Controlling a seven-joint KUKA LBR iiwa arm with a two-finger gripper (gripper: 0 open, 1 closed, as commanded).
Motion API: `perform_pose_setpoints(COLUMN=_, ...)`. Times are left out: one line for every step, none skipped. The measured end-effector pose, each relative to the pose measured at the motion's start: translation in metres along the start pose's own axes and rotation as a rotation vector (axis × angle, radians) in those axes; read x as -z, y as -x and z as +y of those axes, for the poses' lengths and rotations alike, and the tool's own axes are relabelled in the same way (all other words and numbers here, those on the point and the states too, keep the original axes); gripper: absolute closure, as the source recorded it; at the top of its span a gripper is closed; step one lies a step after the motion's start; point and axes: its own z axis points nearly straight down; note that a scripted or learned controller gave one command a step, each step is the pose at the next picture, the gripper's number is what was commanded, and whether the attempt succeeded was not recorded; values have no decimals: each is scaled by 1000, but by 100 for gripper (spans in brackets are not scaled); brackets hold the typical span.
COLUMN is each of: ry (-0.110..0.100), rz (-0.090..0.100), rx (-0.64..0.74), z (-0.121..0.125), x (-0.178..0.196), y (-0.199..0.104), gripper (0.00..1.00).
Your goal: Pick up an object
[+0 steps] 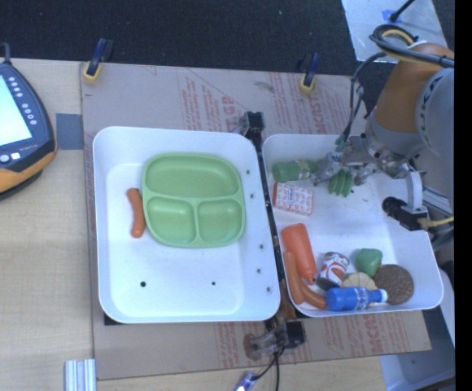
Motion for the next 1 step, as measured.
perform_pose_setpoints(ry=4, rz=0, rx=-2, z=8, x=1, y=17, gripper=0)
